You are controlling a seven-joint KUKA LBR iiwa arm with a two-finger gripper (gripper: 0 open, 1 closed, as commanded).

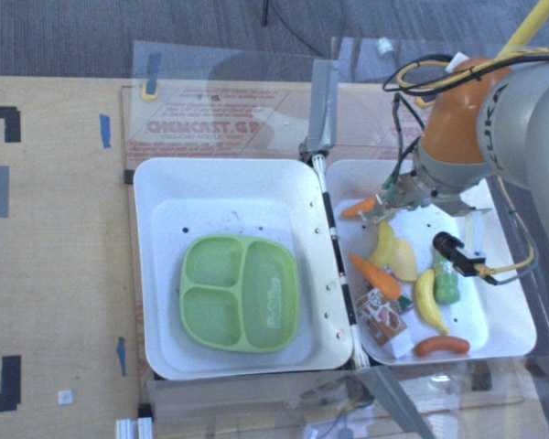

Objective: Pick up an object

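Observation:
My gripper hangs low over the back left part of the right bin. A small orange carrot lies just left of its tip, very close to it or touching it. Right below the gripper are a yellow pepper-like piece and a pale yellow piece. Further forward lie a second orange carrot, a banana, a green item, a red sausage and a small printed box.
The left bin holds a green divided plate. A ridge separates the two bins. The grey arm with its orange band comes in from the upper right, over the right bin's back edge.

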